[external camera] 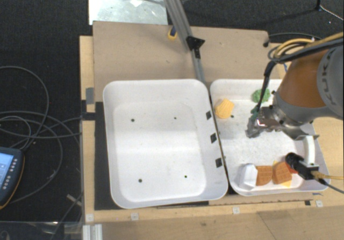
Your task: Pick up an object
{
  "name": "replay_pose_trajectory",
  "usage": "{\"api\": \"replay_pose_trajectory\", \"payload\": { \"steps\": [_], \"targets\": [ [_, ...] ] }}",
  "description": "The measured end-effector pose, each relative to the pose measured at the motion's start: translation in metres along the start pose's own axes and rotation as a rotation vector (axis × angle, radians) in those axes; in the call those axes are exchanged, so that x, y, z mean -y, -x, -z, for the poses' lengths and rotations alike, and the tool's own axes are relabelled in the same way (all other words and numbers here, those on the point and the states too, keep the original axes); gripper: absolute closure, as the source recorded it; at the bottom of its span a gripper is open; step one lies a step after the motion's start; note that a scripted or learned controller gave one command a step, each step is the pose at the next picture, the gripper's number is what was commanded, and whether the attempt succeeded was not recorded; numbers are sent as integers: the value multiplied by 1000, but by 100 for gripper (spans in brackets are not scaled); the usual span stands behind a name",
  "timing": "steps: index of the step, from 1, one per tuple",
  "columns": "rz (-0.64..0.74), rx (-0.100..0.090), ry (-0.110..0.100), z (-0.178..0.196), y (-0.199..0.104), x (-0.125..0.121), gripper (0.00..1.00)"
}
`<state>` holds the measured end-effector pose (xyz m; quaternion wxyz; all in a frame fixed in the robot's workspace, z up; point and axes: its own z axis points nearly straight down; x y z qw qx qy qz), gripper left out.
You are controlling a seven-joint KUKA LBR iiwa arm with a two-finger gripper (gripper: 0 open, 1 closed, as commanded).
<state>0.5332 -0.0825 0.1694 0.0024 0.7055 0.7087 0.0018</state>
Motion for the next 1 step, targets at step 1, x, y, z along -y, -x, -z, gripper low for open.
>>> {"api": "replay_pose_trajectory", "payload": {
  "steps": [1],
  "targets": [
    [1, 0, 1, 38, 0, -2, 100]
  ]
}}
